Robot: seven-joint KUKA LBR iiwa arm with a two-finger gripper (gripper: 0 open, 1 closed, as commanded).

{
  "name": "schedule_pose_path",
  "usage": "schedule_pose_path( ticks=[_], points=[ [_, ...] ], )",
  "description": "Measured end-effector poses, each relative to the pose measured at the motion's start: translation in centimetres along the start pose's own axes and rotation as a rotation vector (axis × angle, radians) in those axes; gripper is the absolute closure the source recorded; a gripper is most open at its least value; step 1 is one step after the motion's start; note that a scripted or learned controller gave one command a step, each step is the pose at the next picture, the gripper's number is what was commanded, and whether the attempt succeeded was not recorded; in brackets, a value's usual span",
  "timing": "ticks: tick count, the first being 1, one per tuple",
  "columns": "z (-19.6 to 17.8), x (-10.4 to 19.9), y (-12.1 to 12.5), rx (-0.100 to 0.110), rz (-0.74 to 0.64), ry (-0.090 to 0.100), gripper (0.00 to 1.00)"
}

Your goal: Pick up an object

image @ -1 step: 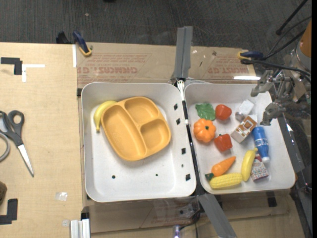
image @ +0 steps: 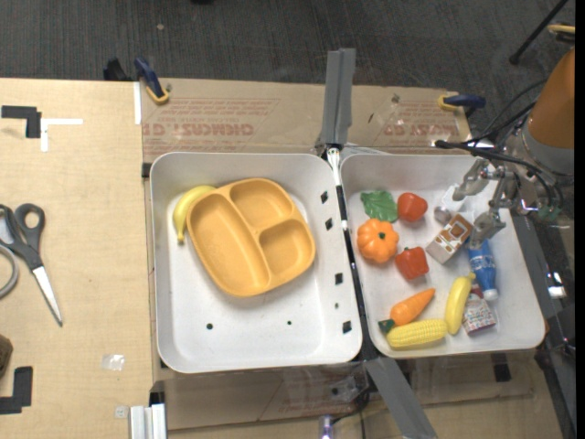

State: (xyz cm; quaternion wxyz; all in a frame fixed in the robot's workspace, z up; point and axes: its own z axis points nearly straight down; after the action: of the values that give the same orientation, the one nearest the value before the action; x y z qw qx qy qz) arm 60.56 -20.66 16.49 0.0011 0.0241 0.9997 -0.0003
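Observation:
My gripper (image: 481,201) hangs over the right bin's (image: 523,337) far right part, with the arm's orange band at the frame's right edge. Its two metal fingers (image: 469,181) stand apart, open, with nothing between them. Just below and left of them lies a small brown-and-white box (image: 450,238), and a blue bottle (image: 483,270) lies under the nearer finger. Also in this bin are a green leafy toy (image: 378,205), a red tomato (image: 412,207), an orange pumpkin (image: 377,240), a red pepper (image: 412,263), a carrot (image: 411,305), a corn cob (image: 417,335) and a yellow fruit (image: 457,304).
The left bin (image: 183,337) holds a yellow divided plate (image: 249,236) with a banana (image: 187,208) at its left rim. A small packet (image: 479,318) lies by the right bin's near corner. Scissors (image: 32,254) rest on the wooden bench at left. Cables trail beside the arm.

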Motion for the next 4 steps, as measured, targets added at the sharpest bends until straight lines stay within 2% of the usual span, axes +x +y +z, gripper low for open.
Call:
schedule_pose_path(
  ticks=[1,2,4],
  points=[
    [4.4,-1.4,-1.2,0.005,0.058,-0.019,0.00],
    [5.2,0.8,-1.2,0.005,0.189,-0.049,0.00],
    [5.5,2.7,-1.8,0.001,0.444,-0.042,0.00]
  ],
)
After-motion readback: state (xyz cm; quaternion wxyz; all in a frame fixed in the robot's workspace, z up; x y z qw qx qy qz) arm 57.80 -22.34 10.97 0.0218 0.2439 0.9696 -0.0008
